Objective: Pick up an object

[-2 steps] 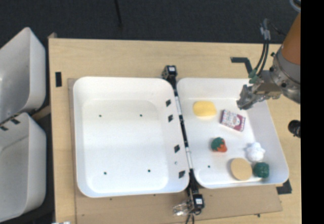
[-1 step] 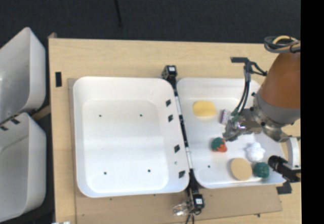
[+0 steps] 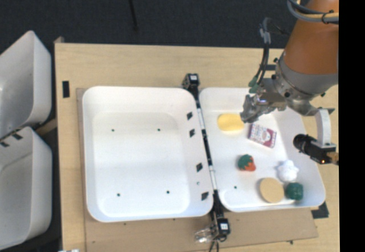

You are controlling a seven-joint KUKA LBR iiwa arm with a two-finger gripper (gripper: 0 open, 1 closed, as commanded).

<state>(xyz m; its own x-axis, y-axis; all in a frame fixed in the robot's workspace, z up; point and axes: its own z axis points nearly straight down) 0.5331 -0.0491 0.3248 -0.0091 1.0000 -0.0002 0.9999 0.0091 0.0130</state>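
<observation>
Gripper (image 3: 251,113): poised above the right bin (image 3: 228,199), between the yellow piece (image 3: 230,123) and the small pink-and-white carton (image 3: 262,135); finger state cannot be told from this angle. Nearest candidate for the pick is probably the yellow piece, a smooth, rounded, pale yellow lump lying flat near the bin's upper left, just beside the carton. Recommended handling: centre over the lump, descend straight, and close across its narrower width, keeping clear of the carton so the piece is not nudged away.
</observation>
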